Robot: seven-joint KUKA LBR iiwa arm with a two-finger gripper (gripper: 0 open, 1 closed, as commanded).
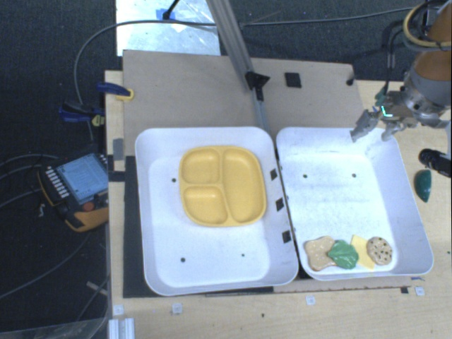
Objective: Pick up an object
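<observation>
The end effector (pixel 374 127) hung at the upper right of the frame, over the far right corner of the right bin (pixel 332 182). Its two fingers (pixel 361 126) were spread apart with nothing between them, pointing down toward the bin's rim. Above it, the grey arm (pixel 427 83) rose to the right edge of the frame, its orange band near the top corner.

The objects lay well apart from the end effector, in a row along the near wall of the right bin, at the lower right of the frame: a tan piece (pixel 318 251), a green piece (pixel 344 253) touching it, a yellow wedge (pixel 361 249) partly under the green one, and a cookie (pixel 380 250) at the right end.

The left bin (pixel 162 253) sat just beside the right one, and held a yellow divided tray (pixel 222 185) in its upper middle. Both bins rested on the bench (pixel 183 83).
</observation>
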